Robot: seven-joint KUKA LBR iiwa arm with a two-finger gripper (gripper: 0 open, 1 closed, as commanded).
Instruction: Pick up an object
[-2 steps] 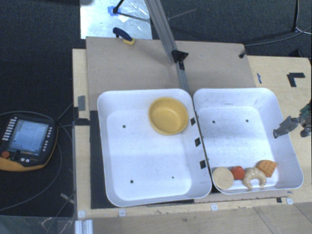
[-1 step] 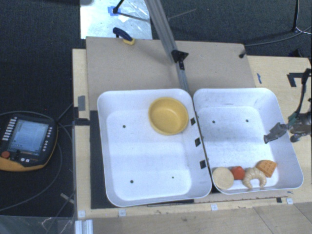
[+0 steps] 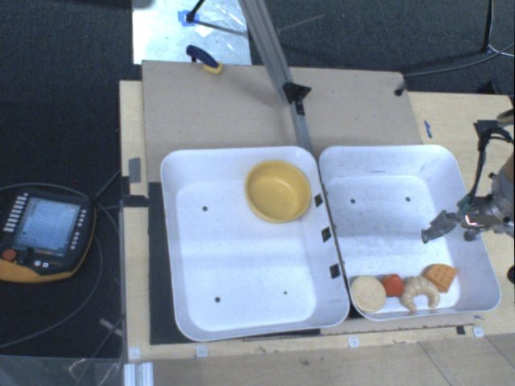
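Orange waffle-shaped toy (image 3: 440,276) sits in right white bin (image 3: 378,175) near front-right corner w/ other food toys; lies just below grey two-finger gripper (image 3: 438,227), toward front rim; grip state can't tell; nothing visibly held.

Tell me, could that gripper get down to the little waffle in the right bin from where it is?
Probably yes. The gripper hangs over the right bin, just above the waffle, with nothing between them. The croissant crowds the waffle's side, so a clean grab looks less certain.
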